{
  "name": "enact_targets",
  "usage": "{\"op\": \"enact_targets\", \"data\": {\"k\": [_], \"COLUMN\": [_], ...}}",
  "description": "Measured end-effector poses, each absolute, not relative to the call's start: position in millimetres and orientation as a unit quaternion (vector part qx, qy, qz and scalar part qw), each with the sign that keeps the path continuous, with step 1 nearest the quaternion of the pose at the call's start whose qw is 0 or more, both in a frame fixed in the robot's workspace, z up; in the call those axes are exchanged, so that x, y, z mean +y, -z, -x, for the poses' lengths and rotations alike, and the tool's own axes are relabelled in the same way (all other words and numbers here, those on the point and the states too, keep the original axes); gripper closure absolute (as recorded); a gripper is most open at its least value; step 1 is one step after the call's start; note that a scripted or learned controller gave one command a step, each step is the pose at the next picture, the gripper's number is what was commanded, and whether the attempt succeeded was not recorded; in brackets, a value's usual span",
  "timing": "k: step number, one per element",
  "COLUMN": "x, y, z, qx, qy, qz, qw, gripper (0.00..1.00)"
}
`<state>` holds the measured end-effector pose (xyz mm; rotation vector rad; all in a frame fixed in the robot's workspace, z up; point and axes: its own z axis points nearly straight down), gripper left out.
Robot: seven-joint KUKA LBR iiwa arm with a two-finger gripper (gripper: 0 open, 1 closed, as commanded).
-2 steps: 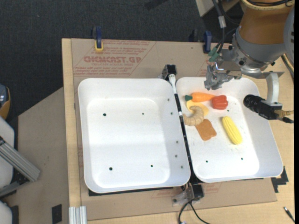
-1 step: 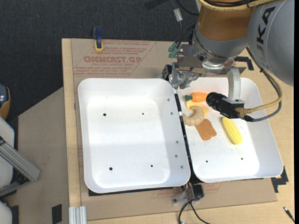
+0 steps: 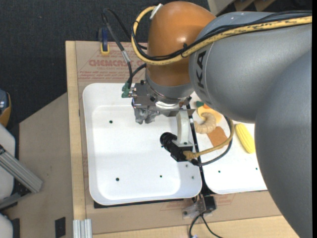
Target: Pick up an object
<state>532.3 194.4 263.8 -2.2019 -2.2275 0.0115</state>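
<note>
My gripper (image 3: 144, 114) hangs over the back middle of the left bin (image 3: 106, 152), just below the arm's orange band. I see nothing held under it. In the right bin (image 3: 233, 178), partly hidden by the arm, lie a beige curved piece (image 3: 207, 123), a flat orange piece (image 3: 218, 136) and a yellow corn-like object (image 3: 244, 137).
A black cable fitting (image 3: 171, 146) and a looping cable hang from the wrist over the divide between the bins. The big grey arm covers most of the right bin. The bins sit on a cardboard sheet (image 3: 79, 73).
</note>
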Motion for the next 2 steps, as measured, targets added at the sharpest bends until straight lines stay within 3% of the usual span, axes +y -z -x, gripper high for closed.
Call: {"op": "enact_targets", "data": {"k": [1,2], "x": [168.8,207.5], "y": [-361.5,-321.8], "z": [-563.5,-574.0], "qx": [-0.707,-0.708], "qy": [0.0054,-0.0019], "qz": [0.707,0.706], "qw": [-0.004,0.002], "gripper": [1.00,1.00]}}
